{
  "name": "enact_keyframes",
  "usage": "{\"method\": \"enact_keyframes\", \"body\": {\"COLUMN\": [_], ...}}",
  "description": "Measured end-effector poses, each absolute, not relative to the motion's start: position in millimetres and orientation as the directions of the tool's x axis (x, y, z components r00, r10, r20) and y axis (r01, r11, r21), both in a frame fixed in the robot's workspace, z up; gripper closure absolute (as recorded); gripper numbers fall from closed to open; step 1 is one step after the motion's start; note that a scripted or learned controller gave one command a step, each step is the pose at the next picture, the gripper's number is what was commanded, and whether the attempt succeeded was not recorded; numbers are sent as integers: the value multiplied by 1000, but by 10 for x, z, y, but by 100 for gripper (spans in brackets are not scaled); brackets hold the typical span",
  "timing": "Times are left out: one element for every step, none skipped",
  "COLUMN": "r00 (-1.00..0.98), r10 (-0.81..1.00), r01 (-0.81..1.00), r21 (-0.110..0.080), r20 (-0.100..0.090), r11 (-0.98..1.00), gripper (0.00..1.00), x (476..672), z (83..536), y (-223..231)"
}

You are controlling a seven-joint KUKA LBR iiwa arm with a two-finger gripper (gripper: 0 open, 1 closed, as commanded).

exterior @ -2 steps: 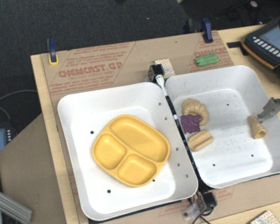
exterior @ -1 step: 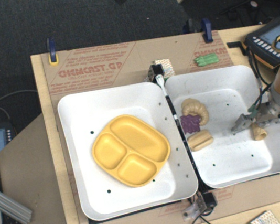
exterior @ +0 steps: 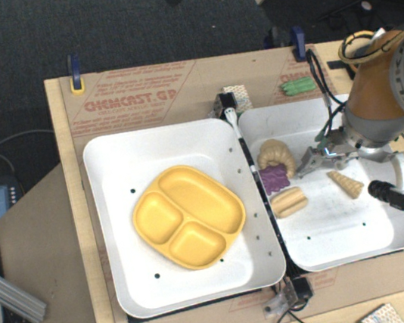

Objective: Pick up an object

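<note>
Nearest the camera: small black cable clamp (exterior: 298, 289) at the tabletop's front edge, between the two bins.
Right bin: shallow white plastic bin (exterior: 369, 240) holding four small things near its left wall.
Candidates to pick: tan knobbly bread-shaped toy (exterior: 275, 154) at the back, purple crumpled piece (exterior: 274, 178) touching it in front, beige cylinder-shaped block (exterior: 288, 201) just below that, and a tan ridged cone (exterior: 346, 183) lying apart to the right.
End effector: metal two-finger end effector (exterior: 316, 158) low over the right bin, between the bread toy and the cone; fingers look spread, nothing between them.
Best choice, as a judgement: the cone, since it lies alone; the other three crowd each other and the bin wall.
Doing it well: centre over the cone, close across its narrow width, lift straight.
In the way: black cable (exterior: 322, 91) trailing over the bin's back rim.
Left bin: shallow white plastic bin (exterior: 129, 276) with a yellow three-compartment plate (exterior: 188, 216).
Beyond: green ribbed toy (exterior: 298, 86) on the tabletop behind the right bin.
</note>
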State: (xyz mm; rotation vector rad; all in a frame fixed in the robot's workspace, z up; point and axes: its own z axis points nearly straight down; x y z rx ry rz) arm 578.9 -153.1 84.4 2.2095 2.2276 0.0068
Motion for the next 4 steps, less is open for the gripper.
{"method": "enact_keyframes", "body": {"r00": [5,0,0,-5], "r10": [1000,1000,1000,1000], "r01": [1000,1000,1000,1000], "r21": [-2,1,0,-2], "r20": [-1,-1,0,3], "r11": [-5,0,0,5], "gripper": [0,100,0,0], "x": [5420,5442,5440,5652], "z": [1021,1117,1110,829], "y": [-2078,-2049,-2048,-1656]}}
